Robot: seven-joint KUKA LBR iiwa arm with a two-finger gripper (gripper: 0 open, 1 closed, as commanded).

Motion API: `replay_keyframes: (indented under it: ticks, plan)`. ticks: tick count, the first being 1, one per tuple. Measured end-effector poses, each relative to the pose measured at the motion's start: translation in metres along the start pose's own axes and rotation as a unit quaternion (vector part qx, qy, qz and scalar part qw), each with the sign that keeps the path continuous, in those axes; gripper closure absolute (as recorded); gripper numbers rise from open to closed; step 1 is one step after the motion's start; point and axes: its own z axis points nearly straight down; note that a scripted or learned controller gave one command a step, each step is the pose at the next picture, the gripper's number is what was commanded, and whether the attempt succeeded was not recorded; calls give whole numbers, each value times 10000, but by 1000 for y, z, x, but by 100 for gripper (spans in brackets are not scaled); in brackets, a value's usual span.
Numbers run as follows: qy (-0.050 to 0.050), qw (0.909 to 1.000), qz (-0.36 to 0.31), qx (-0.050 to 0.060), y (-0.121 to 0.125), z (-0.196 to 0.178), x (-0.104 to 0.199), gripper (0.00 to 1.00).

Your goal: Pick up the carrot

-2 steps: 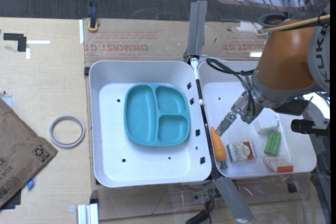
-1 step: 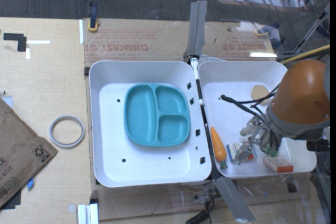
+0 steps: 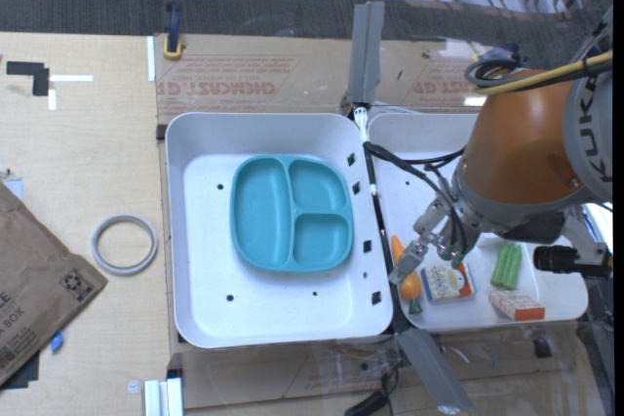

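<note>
Over the right-hand bin (image 3: pixel 575 307) the arm (image 3: pixel 522 151) bulks largest, its orange band hiding most of that bin's floor and back wall. Beside it, the left bin (image 3: pixel 185 239) lies in plain view with a teal divided plate (image 3: pixel 291 211) near its middle. Below the arm's wrist the gripper (image 3: pixel 421 253) points down-left toward the wall between the two bins (its fingers merge with cables and shadow, so I cannot tell whether they are apart or together). Right of it a small carton (image 3: pixel 447 283) with a printed face is partly covered by the wrist, with a green packet (image 3: pixel 507 265) and a red-and-white box (image 3: pixel 517 307) further right. At the bin's left edge the carrot (image 3: pixel 403 270) lies just beside the gripper's tips, partly overlapped by them; contact is unclear.
</note>
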Motion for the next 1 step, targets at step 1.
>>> replay_keyframes:
  ticks: [1]
  plan:
    - [3, 9979, 642, 2, -24, 0, -18, 0]
